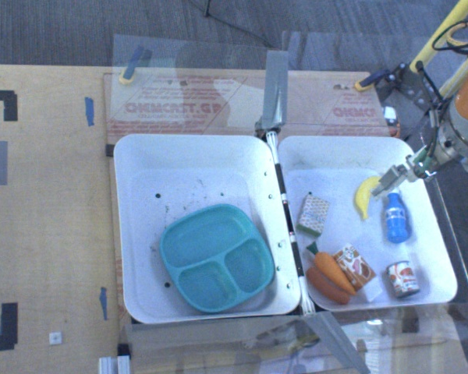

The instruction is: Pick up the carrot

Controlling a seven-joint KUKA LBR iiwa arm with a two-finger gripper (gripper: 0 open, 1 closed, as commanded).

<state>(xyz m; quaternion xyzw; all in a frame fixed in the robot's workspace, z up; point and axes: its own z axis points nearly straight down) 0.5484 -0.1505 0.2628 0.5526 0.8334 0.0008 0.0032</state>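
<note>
The carrot (330, 277), orange with a green stub at its upper left end, lies at the front of the right bin (444, 291), against the bin's left wall. A small red and white carton (354, 265) touches its right side. My gripper (388, 181) hangs over the back right part of the same bin, between a yellow banana (364, 196) and the cap of a blue bottle (395, 219). It is well behind and to the right of the carrot, and nothing shows in its grasp.
A patterned small box (313, 213) lies behind the carrot. A red can (403, 279) stands at the front right of the right bin. The left bin (140, 170) holds a teal divided plate (216, 257).
</note>
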